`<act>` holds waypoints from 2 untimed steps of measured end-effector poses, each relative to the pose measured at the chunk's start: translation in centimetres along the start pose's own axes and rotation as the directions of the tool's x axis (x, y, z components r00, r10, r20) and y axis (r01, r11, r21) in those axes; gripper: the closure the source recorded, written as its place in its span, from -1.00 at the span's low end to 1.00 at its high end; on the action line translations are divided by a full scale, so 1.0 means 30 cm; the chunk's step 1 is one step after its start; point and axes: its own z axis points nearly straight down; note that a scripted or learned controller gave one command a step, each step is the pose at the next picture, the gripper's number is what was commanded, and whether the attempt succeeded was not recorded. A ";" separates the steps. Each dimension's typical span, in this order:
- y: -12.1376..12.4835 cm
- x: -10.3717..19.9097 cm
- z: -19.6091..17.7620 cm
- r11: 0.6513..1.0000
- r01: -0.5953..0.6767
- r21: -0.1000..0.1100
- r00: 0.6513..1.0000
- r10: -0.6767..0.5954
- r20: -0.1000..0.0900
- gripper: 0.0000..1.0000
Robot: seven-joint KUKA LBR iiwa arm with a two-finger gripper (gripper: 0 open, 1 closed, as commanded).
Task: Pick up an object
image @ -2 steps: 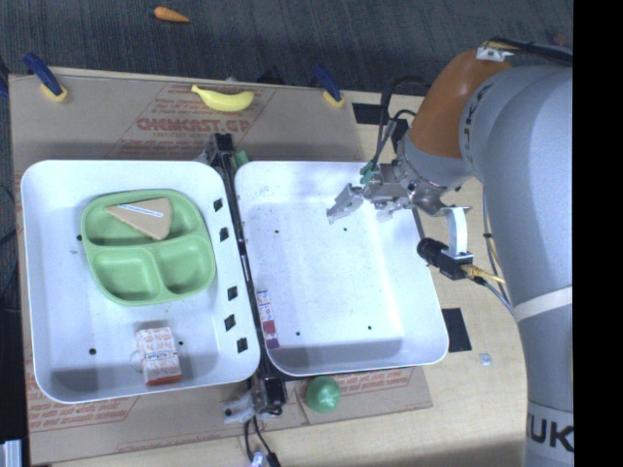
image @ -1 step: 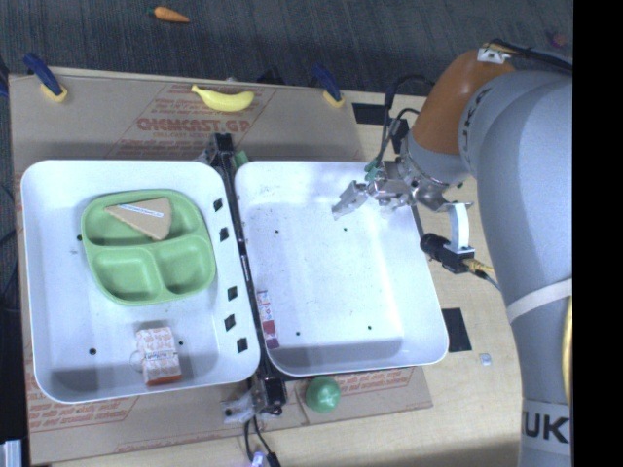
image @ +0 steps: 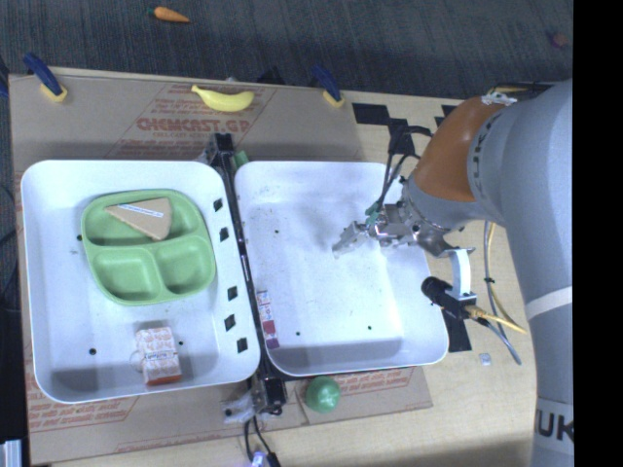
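Note:
My gripper (image: 346,238) hangs over the right bin (image: 321,343), near its middle right, on the grey arm with the orange band (image: 458,159). Its fingers stand open with nothing between them. In the left bin (image: 49,290) a green divided plate (image: 146,261) carries a tan sandwich wedge (image: 143,217) in its top compartment. A small red and white packet (image: 159,353) lies near that bin's front wall. All of these are well to the left of the gripper.
A yellow banana (image: 225,96) lies on the cardboard behind the bins. A green ball (image: 322,393) rests in front of the right bin. Black clips run along the divider (image: 238,261) between the bins. Cables (image: 492,319) trail at the right.

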 end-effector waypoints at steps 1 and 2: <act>0.045 -0.007 -0.135 1.000 -0.001 -0.004 1.000 0.001 0.000 -1.00; -0.116 -0.005 0.049 1.000 0.000 0.001 1.000 0.000 -0.001 -1.00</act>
